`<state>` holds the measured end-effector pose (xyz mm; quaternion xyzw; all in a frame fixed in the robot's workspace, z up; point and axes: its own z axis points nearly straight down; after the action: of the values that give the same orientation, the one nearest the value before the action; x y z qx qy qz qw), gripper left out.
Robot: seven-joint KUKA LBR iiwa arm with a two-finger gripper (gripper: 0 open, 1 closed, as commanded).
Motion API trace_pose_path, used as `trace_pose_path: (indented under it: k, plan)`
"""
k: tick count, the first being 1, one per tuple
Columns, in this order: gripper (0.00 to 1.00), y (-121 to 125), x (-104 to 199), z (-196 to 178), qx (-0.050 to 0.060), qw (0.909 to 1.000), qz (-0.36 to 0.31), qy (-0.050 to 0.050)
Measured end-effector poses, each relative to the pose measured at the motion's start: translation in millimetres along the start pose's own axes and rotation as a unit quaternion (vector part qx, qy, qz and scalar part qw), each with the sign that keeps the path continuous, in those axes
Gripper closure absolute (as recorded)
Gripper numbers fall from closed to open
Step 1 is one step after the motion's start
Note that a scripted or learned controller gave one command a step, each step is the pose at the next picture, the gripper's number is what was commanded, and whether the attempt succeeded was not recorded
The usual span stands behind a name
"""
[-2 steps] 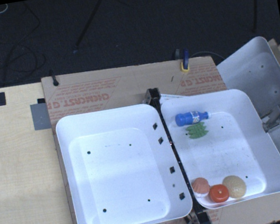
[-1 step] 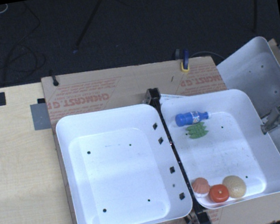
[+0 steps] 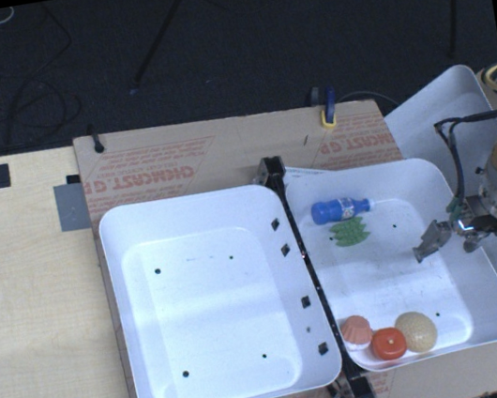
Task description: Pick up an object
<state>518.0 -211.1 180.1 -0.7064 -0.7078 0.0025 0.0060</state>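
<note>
The right bin (image 3: 480,295) holds several small objects. A blue bottle (image 3: 339,210) lies on its side near the far wall, with a green leafy toy (image 3: 351,232) just in front of it. At the near edge sit a pink round piece (image 3: 355,329), a red round piece (image 3: 388,343) and a beige ball (image 3: 416,330) in a row. My gripper (image 3: 449,242) hovers over the right side of this bin, open, with nothing between its fingers. It is well right of the bottle and above the beige ball in the view.
The left bin (image 3: 122,263) stands beside the right one, joined along a black clamp strip (image 3: 299,260). Both rest on a cardboard sheet (image 3: 176,163) on the bench. A black cable (image 3: 455,157) loops near the arm at the right.
</note>
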Motion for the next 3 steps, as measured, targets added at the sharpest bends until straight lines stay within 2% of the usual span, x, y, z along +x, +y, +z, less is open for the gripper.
trace_pose_path:
  k: [1, 2, 3]
  plan:
    - [0.00, 0.3, -2.0, -8.2, -0.005, 1.0000, 0.002, -0.002]
    - [0.00, -30.6, -3.3, -124.9, -0.011, 0.9999, 0.001, -0.005]
    - [0.00, 9.0, -0.6, -0.9, -0.001, 1.0000, -0.001, -0.001]
